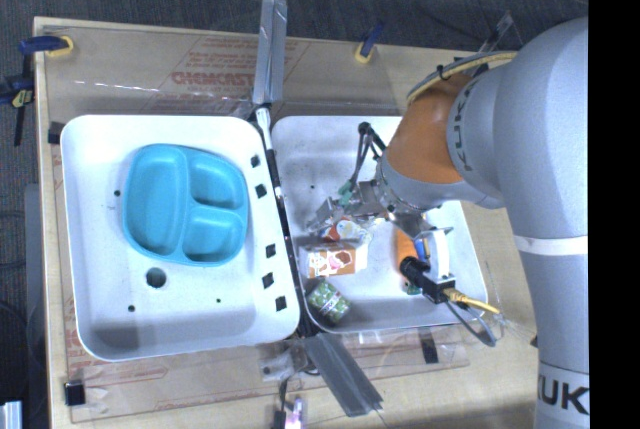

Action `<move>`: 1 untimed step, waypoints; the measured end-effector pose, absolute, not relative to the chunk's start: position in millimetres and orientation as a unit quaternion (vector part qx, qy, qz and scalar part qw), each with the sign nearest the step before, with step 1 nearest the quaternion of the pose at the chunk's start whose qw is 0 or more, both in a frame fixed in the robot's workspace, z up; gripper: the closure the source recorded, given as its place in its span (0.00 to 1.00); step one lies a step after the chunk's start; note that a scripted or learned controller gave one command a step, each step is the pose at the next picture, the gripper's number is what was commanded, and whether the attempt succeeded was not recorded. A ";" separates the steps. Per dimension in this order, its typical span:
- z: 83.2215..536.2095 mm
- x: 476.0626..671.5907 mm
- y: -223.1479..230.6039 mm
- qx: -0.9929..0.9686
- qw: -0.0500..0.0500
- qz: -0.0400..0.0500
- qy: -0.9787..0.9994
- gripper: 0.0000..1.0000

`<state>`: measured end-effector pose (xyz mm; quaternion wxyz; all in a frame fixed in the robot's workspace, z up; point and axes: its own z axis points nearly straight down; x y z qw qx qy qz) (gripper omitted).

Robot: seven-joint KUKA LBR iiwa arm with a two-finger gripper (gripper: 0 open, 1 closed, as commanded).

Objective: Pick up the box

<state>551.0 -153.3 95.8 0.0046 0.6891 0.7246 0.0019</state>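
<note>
Where walls crowd: box (333, 261) under tool (345, 207).

A turquoise tray (185, 203) lies in a white bin (90, 307); the box (333, 261) is orange and white.

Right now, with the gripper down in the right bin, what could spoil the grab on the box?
The box lies close among other items: a green packet just below it and an orange object to its right, so the gripper may catch a neighbour. The box also sits near the bin wall, leaving little room.
</note>
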 end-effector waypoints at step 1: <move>92.4 581.4 -152.4 0.686 0.000 0.000 0.728 0.00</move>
